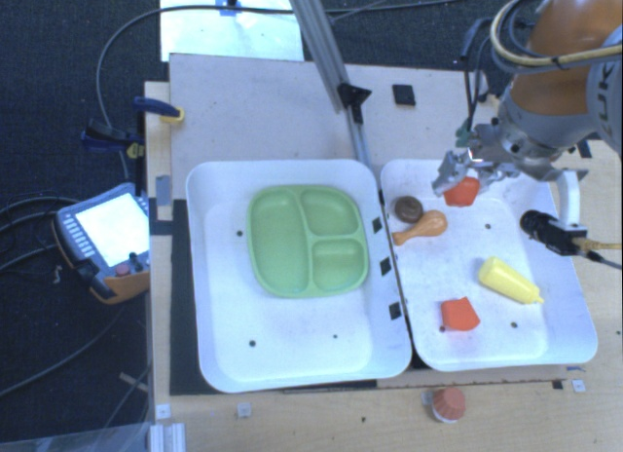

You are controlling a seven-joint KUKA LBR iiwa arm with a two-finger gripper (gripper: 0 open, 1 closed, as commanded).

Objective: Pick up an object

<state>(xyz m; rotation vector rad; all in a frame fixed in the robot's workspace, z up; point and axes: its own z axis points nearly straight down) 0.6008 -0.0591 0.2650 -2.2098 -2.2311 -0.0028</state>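
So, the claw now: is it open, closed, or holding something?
Claw: cannot be told whether open or closed; it sits right at an orange block in the right bin, but a grip on it is not visible.

Divided plate [308,241] in the left bin [219,343]; wedge [508,281] and block [459,315] in the right bin [574,338].

The arm [560,70] is grey with a rounded orange band, looped cables and a metallic wrist.
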